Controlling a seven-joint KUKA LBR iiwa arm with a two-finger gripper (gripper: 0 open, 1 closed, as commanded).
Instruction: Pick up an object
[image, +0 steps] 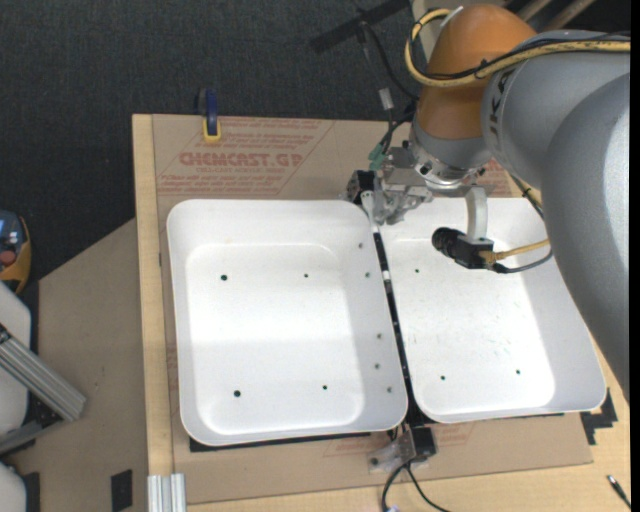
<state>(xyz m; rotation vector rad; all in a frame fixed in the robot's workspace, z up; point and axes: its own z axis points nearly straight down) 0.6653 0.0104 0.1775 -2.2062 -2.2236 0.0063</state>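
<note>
Hanging over the bins' top edge, the claw (392, 203) might have bumped the left bin (200, 330) rim below it; whether it was wide or narrow, I cannot tell.

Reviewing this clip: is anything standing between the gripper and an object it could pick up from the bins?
No blocker can be named, because no loose object to pick is visible. The gripper sits at the far end of the seam between the left bin and the right bin; both floors show plain white with small dark dots.

Grey arm (570, 130) with a glossy orange band (470, 45) (yellow cable looped beside it) above a metallic wrist.
</note>
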